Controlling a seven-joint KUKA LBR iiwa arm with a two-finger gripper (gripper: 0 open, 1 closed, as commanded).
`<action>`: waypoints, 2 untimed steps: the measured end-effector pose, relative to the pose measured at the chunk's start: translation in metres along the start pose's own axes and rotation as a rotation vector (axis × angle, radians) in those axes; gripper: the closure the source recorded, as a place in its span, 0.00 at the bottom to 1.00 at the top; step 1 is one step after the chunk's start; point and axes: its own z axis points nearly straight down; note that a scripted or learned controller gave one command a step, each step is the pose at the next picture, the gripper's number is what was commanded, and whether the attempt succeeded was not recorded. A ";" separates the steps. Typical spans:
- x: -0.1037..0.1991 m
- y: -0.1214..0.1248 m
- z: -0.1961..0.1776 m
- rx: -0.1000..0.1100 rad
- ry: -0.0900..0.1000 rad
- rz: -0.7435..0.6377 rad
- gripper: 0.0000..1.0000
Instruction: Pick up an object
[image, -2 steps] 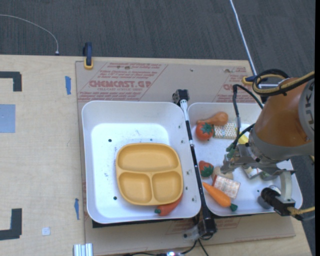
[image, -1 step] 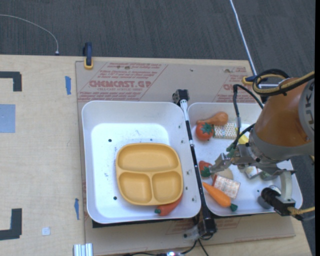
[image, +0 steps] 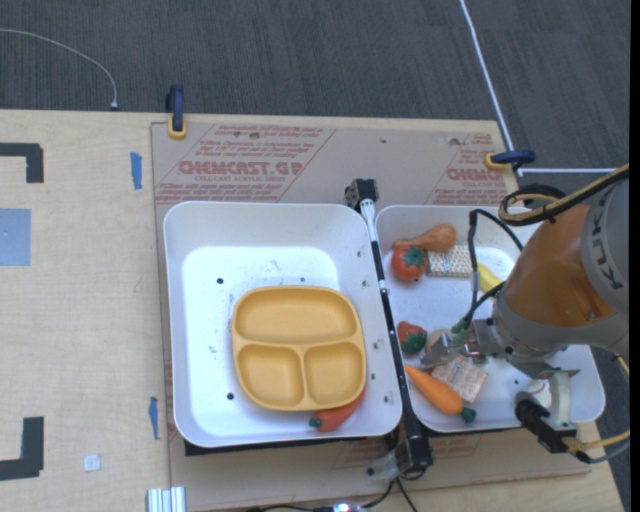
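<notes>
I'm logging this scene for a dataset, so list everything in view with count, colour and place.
Bins: two, white, side by side on the bench.
Divided plate: one, yellow, in the left bin.
Chilli: one, red, left bin, at the plate's near edge.
Carrot: one, orange, right bin, near side.
Tomato: one, red, right bin, far side.
Squash: one, orange, behind the tomato.
Cracker: one, tan, beside the tomato.
Strawberry: one, red, right bin, middle.
Clamps: two, blue and yellow, far board edge.
Gripper: one, metal, low over the right bin.
</notes>
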 end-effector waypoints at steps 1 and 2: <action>-0.003 0.002 0.003 -0.003 0.003 0.001 0.00; -0.009 0.004 -0.007 -0.019 -0.014 0.007 1.00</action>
